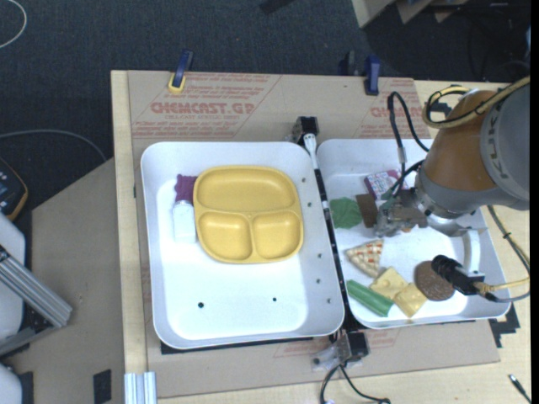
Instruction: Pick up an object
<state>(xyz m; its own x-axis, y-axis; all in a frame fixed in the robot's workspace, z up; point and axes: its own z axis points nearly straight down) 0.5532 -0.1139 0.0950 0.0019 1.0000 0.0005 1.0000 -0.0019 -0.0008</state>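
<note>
Camera view: two white bins (160, 251), one yellow tray (248, 213), one hand (396, 217).

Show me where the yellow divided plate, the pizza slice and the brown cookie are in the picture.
yellow divided plate (247, 190): camera view, on the floor of its large upper compartment.
pizza slice (367, 257): camera view, on the middle of its topping.
brown cookie (432, 284): camera view, on its lower half.

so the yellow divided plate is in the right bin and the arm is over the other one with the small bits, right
Not quite. The camera view shows the yellow divided plate in the left bin, not the right. The arm's gripper is over the right bin, among the small bits.
</note>
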